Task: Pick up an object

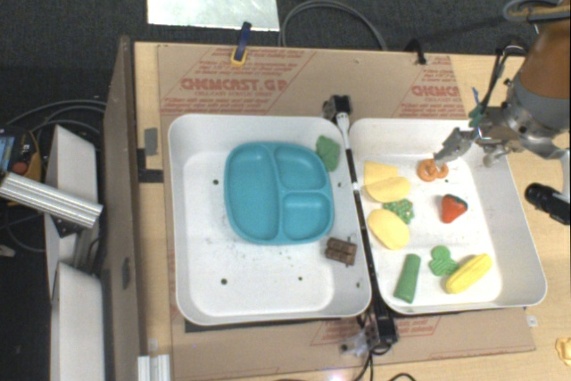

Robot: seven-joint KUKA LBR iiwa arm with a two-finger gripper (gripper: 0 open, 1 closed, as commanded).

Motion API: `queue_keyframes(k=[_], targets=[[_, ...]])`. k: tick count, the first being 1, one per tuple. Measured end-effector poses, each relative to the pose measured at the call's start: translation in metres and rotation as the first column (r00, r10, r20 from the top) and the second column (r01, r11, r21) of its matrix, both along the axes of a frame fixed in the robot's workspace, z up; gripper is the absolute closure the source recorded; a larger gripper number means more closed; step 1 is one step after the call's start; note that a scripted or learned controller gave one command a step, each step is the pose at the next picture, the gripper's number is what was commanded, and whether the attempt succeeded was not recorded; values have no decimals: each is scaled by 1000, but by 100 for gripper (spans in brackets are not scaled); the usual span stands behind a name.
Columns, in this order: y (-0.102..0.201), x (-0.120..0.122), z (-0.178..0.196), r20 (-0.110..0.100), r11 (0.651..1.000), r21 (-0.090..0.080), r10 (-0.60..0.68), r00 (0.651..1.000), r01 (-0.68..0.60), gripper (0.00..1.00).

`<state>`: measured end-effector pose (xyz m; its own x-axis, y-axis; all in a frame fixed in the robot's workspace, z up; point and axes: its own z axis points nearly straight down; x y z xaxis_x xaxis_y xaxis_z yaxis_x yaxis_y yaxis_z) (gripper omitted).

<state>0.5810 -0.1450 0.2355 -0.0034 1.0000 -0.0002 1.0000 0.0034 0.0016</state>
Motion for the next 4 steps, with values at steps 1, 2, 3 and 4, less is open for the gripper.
queue_keyframes(k=[1, 2, 3, 4], targets=[[-29, -28, -123, -11, 1000, 1, -6, 1000, 6, 0], [-14, -87, -153, -6, 1000, 2, -4, 1000, 4, 0], [-23, 25, -149, 11, 1000, -3, 5, 1000, -5, 0], [-23, 21, -139, 5, 1000, -1, 2, 1000, -2, 100]])
